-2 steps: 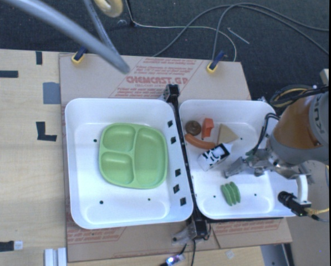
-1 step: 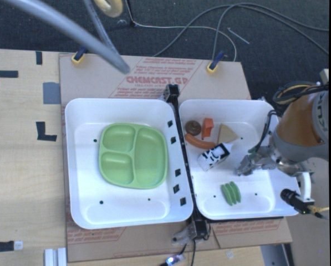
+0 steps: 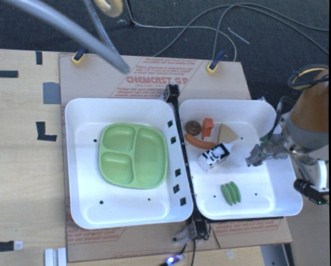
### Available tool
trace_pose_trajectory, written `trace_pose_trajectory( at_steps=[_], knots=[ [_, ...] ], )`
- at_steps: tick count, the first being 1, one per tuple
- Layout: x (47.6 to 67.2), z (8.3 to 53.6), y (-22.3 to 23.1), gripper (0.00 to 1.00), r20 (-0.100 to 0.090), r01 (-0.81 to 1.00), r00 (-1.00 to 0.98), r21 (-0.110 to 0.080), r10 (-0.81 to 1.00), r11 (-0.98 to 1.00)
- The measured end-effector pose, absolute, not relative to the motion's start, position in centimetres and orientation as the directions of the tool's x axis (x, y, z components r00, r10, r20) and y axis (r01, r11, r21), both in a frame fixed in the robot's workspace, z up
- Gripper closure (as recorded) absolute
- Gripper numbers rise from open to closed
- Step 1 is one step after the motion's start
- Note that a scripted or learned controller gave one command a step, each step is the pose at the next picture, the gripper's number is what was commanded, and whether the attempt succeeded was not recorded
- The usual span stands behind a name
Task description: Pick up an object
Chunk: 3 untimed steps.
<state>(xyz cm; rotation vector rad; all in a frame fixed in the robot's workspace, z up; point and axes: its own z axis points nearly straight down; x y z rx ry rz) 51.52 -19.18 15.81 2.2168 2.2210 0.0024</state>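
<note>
Tool (image 3: 255,155), grip state unclear, hovers over right bin (image 3: 265,111) of toys; left bin (image 3: 76,115) holds green plate (image 3: 133,155).

Single fixed camera, mounted above the tabletop (image 3: 21,148), looking down at a slant from moderate height. Both white bins fall within frame: left bin (image 3: 76,148), right bin (image 3: 265,115). The arm (image 3: 312,112) enters from the frame's right side.

Gripper (image 3: 256,155) over right bin (image 3: 265,111), apparently clear of 5 toys.
</note>
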Motion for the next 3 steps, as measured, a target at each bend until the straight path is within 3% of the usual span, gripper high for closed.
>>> trace_pose_trajectory(
  at_steps=[2,3],
  knots=[
    [52.3,26.0,-20.1,1.0,-0.002,1.0,-0.002,0.004,1.0,0.002],
    [52.5,26.2,-15.5,1.0,0.001,1.0,-0.006,-0.001,1.0,0.006]
  ],
)
